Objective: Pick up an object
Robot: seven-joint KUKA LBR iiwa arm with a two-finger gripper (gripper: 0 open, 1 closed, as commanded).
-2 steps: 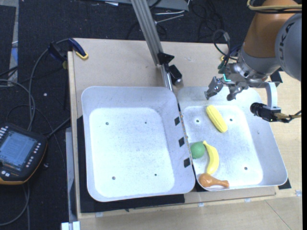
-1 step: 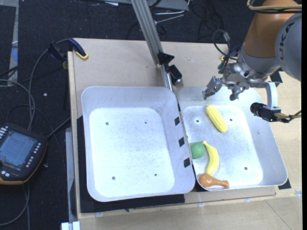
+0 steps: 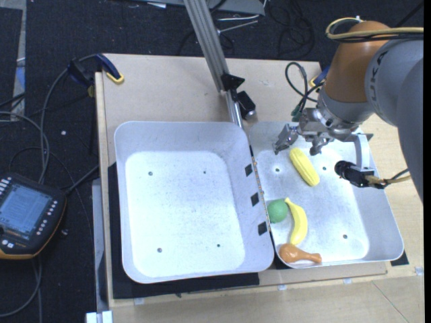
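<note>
My gripper (image 3: 300, 144) hangs over the back of the right bin (image 3: 377, 214), its two fingers spread apart and open. Just below and in front of it lies a yellow corn cob (image 3: 305, 167), tilted, its upper end close under the gap between the fingers; nothing is gripped. Further forward near the bin's left wall sit a green ball (image 3: 277, 211) and a yellow banana (image 3: 297, 225), touching each other. An orange pear-shaped toy (image 3: 299, 254) lies at the bin's front edge.
The left bin (image 3: 135, 147) adjoins the right one. A slanted metal rail with a black clamp (image 3: 237, 96) rises behind the bins. A black cable fitting (image 3: 350, 171) hangs off the wrist over the right bin. A handheld controller (image 3: 23, 214) lies left of the bench.
</note>
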